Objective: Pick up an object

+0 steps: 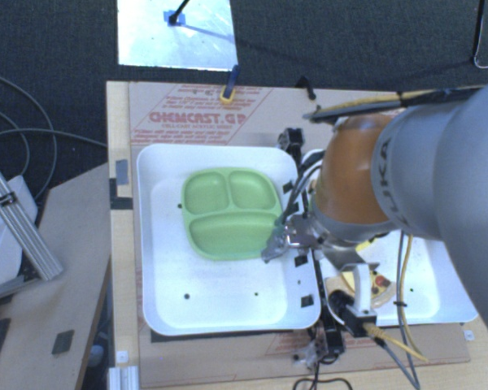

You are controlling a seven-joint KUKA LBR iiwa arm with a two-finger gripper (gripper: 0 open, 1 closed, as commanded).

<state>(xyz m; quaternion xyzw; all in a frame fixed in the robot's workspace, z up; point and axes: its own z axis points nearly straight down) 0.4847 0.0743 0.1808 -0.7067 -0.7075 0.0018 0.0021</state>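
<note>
One green plate [228, 215] in left bin [220, 311], end effector [276, 246] at its edge.

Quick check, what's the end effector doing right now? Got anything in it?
End effector: at the right edge of the green divided plate in the left bin; open, closed or gripping cannot be told.

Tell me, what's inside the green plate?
The green plate has three sections, and the parts in view hold nothing. The gripper covers its right edge, so that bit stays hidden. The plate lies in the left white bin.
</note>
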